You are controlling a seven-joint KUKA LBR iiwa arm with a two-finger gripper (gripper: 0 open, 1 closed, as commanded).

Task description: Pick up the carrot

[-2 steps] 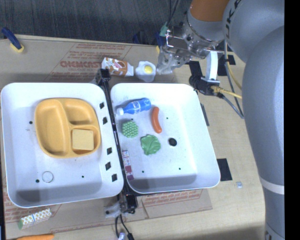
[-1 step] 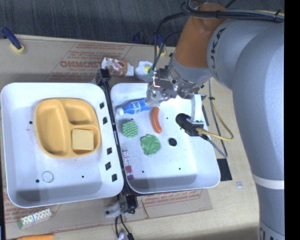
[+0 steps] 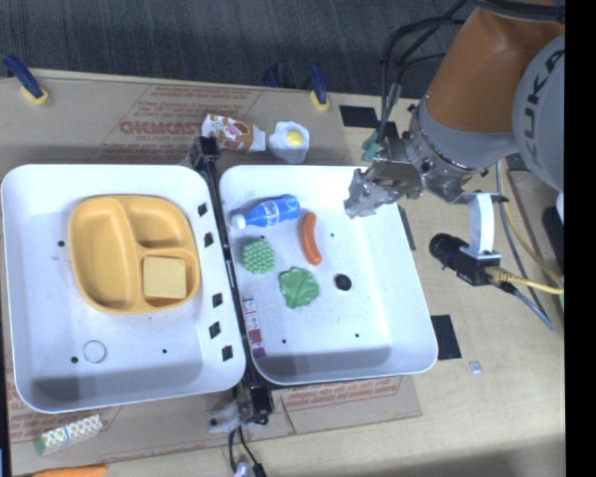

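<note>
The carrot [image 3: 311, 238] is a short orange stick lying near the middle of the right bin [image 3: 397, 316], just right of the blue bottle. My gripper [image 3: 363, 201] hangs over the bin's upper right part, up and to the right of the carrot, apart from it. Nothing shows between its tips.
A blue bottle [image 3: 267, 212], a green dotted ball [image 3: 258, 256] and a green leafy piece [image 3: 299, 287] lie close to the carrot. The left bin [image 3: 30, 346] holds a yellow divided plate [image 3: 129, 251] with a tan block. Small items sit on the cardboard behind the bins.
</note>
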